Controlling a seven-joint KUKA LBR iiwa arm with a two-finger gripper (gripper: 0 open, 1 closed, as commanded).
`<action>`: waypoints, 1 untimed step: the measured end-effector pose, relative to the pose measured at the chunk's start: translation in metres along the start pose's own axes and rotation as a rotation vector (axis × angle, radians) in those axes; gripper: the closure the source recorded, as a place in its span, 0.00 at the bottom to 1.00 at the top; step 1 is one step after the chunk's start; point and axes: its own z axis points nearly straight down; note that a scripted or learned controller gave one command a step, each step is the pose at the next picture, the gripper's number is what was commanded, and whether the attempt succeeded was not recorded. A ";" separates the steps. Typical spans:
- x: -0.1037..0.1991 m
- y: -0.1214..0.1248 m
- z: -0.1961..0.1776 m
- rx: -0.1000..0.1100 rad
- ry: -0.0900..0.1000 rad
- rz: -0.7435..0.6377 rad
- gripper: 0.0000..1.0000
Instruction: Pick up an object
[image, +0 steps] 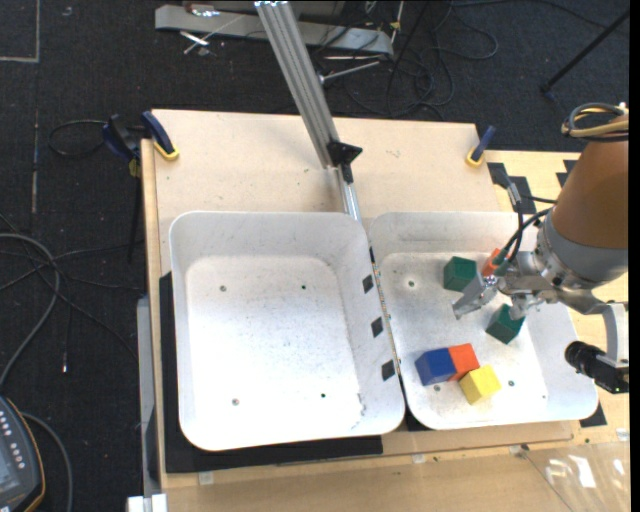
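The gripper hangs low over the right bin, its metal fingers spread apart and pointing down; one finger reaches toward the bin's middle while the other side sits right at a dark green block. That block looks tilted, one corner up against the finger tip, but the view does not show it clearly pinched between both fingers, so whether it is truly gripped cannot be told. A second green block lies flat just behind the gripper, near but apart from it. Toward the front of the same bin, a blue block, an orange block and a yellow block sit clustered and touching. The left bin stands beside it. Judged from this, the pick is at the closing stage: the reach and descent look done, while a firm grasp and the lift remain. The tilted green block is near cubic, with no marked long axis; its faces sit skewed to the bin's edges.
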 end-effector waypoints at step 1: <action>-0.030 -0.010 0.123 -0.023 -0.006 -0.003 0.00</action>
